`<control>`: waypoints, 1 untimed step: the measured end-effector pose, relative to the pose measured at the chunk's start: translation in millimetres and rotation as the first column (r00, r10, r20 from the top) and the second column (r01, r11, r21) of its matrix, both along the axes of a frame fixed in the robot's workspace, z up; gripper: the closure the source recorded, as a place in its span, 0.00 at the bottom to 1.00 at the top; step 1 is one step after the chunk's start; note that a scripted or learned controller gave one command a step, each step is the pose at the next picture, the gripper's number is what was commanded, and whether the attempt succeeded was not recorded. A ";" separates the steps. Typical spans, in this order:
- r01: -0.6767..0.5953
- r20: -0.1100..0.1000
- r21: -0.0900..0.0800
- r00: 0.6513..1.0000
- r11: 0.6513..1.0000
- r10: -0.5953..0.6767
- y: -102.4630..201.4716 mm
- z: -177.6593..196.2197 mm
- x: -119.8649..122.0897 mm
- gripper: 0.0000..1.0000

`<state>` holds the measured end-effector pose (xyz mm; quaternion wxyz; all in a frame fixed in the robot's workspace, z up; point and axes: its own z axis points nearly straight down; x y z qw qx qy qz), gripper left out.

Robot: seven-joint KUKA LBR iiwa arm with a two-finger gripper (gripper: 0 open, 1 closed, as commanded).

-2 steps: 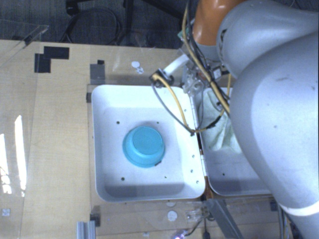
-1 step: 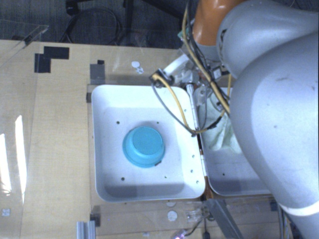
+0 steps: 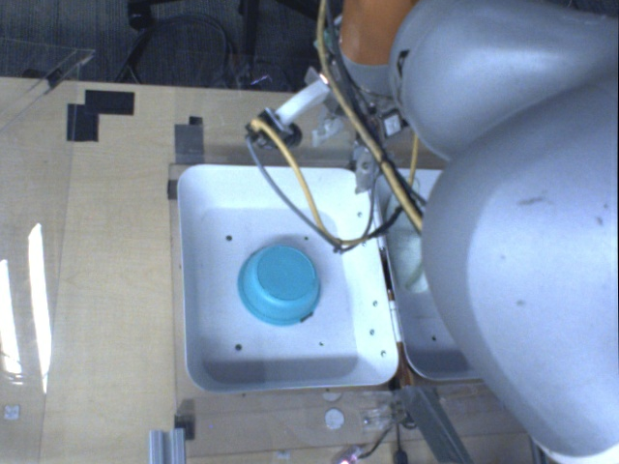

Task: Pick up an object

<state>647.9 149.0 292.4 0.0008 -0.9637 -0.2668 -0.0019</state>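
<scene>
A light blue bowl lies upside down near the middle of the left white bin. In the right bin, a pale greenish object lies close to the divider, partly hidden by my arm. My grey arm with its orange band covers most of the right side. My gripper hangs by the far end of the divider between the bins, mostly hidden under the wrist. It is well apart from the bowl, up and to its right.
Yellow and black cables loop from the wrist over the far right part of the left bin. A white connector juts out beyond the bin's far rim. Wooden bench with black marks lies to the left.
</scene>
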 end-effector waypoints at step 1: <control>-0.221 -0.005 -0.003 0.975 0.975 0.221 -80.8 -80.0 -19.4 0.00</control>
